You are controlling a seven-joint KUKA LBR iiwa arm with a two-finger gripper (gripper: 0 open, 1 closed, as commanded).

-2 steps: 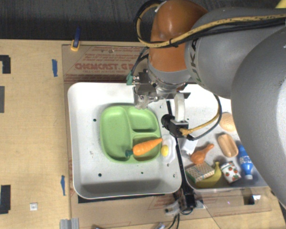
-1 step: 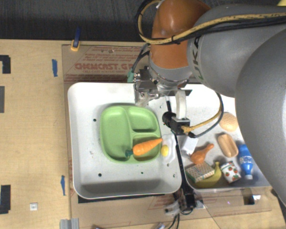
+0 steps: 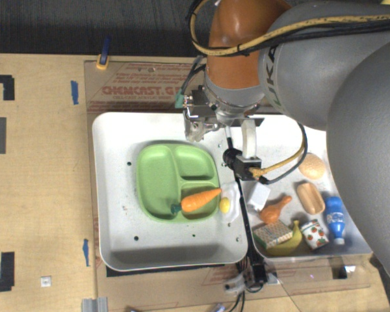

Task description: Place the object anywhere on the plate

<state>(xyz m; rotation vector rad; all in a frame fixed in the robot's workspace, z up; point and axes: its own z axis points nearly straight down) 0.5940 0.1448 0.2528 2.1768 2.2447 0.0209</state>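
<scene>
Carrot: the orange toy carrot with a green tip (image 3: 199,200) lies on the green divided plastic plate (image 3: 161,181), in its lower right compartment.
Plate: inside the left white bin (image 3: 117,226).
Claw: the metal claw (image 3: 198,130) hovers above the plate's upper edge; how wide it stands, cannot tell.
Right bin: a blue bottle (image 3: 335,217) among other toy food.

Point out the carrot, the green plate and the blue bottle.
carrot (image 3: 201,200): camera view, on the middle of its orange body.
green plate (image 3: 157,174): camera view, on the bare floor of its large left compartment.
blue bottle (image 3: 335,217): camera view, on its blue body.
</scene>
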